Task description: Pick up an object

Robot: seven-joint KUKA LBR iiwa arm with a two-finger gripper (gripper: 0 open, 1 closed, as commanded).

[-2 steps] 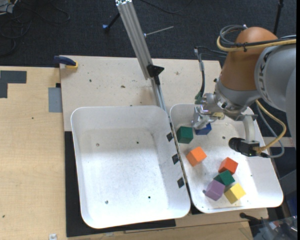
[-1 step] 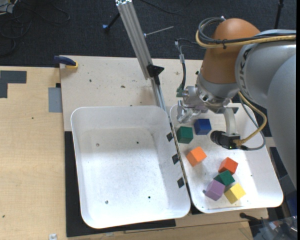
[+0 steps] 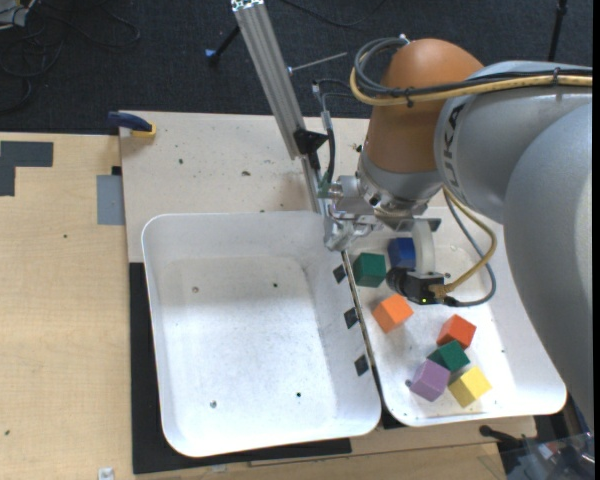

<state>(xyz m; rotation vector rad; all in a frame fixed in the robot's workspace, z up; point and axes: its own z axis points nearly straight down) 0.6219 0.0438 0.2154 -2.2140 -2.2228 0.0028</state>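
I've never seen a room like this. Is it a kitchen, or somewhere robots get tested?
Probably a robot lab, not a kitchen. A big grey arm reaches over two white bins on a wooden bench, one bin holds small colored blocks for grasping practice, and cables trail over the dark floor.

dark carpet floor [image 3: 100, 48], light wooden bench [image 3: 50, 288].

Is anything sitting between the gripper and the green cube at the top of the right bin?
Nothing visible does. The gripper hangs over the upper left corner of the right bin, and the green cube lies just below and right of it with bare bin floor between. The blue block and orange cube sit off to the sides.
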